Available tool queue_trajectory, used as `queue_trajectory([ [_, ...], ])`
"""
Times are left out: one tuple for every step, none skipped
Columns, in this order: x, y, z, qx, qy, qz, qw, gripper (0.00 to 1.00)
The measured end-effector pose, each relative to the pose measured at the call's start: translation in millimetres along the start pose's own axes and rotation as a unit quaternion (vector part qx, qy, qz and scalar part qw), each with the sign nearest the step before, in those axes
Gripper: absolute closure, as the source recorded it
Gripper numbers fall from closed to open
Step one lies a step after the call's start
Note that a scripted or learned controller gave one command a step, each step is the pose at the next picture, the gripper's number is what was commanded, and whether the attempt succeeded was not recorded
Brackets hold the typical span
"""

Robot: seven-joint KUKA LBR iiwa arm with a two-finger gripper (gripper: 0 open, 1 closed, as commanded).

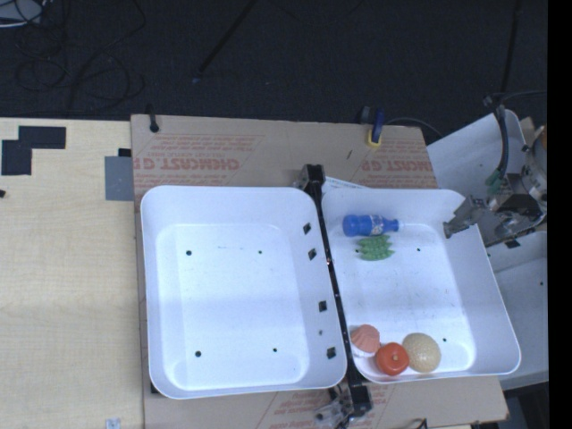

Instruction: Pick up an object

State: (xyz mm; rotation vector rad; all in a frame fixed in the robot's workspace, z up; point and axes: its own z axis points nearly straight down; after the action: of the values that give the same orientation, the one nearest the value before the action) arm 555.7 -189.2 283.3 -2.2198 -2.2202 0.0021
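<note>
Camera view has the pincer (487, 211) at the right bin's (500, 324) far right rim, over the wall; whether it is spread or closed cannot be told. Left of it lie a blue bottle (369, 225) and green toy (375, 248). Well apart, the near corner holds a pink shell (364, 338), red ball (391, 358) and tan ball (422, 351).

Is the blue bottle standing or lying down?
Lying down: the blue bottle rests on its side in the right bin, cap pointing right.
</note>
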Motion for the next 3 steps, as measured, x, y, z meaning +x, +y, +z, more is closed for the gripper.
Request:
queue_trajectory([
  [-25.7, -18.0, -31.2, -0.002, -0.001, 0.001, 1.0000, 0.00],
  [-24.6, -11.9, -39.3, -0.001, 0.000, -0.001, 1.0000, 0.00],
  [-25.2, -36.7, -78.2, -0.002, -0.001, 0.001, 1.0000, 0.00],
])
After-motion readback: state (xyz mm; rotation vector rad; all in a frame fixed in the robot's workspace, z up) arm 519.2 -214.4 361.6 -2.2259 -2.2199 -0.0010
